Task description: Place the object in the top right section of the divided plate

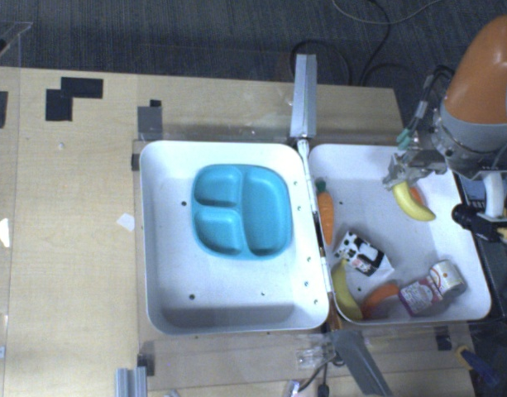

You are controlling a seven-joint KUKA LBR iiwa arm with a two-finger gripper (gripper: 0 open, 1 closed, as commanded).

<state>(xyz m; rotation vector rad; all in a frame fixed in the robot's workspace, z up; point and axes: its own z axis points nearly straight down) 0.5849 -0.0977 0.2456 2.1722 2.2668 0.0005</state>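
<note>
A blue divided plate lies in the left white bin, with one long section on its right and two smaller ones on its left. My gripper hangs over the upper right part of the right bin. Directly under it, touching or nearly touching its tip, is a yellow banana. The wrist hides how the gripper meets the banana.
The right bin also holds an orange carrot by the divider wall, a black-and-white patterned toy, a second banana, a red-orange sausage-like piece and a small carton. A metal rail stands between the bins at the back.
</note>
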